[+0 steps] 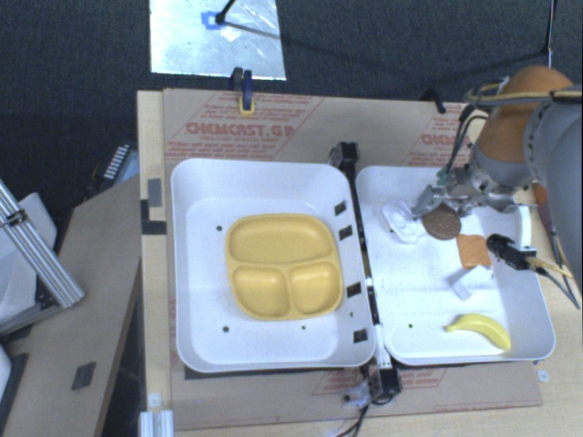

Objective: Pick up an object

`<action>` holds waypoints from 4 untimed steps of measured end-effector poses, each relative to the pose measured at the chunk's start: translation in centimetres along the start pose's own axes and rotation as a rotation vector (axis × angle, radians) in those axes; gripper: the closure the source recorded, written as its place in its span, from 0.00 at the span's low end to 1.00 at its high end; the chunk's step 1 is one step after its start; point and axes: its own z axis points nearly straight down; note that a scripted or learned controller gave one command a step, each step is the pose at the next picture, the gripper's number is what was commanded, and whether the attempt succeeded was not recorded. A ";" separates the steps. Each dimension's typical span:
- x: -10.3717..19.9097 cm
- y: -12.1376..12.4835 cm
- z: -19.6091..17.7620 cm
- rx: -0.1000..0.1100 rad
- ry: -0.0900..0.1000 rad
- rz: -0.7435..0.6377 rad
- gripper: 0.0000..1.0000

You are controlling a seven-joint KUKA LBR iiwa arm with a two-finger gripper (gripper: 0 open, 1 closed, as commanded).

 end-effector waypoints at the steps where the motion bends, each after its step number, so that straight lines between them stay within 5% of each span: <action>1: 0.0 0.3 -1.5 -0.008 -0.001 -0.002 1.00; 4: -0.4 0.9 -17.1 -0.003 0.000 0.001 1.00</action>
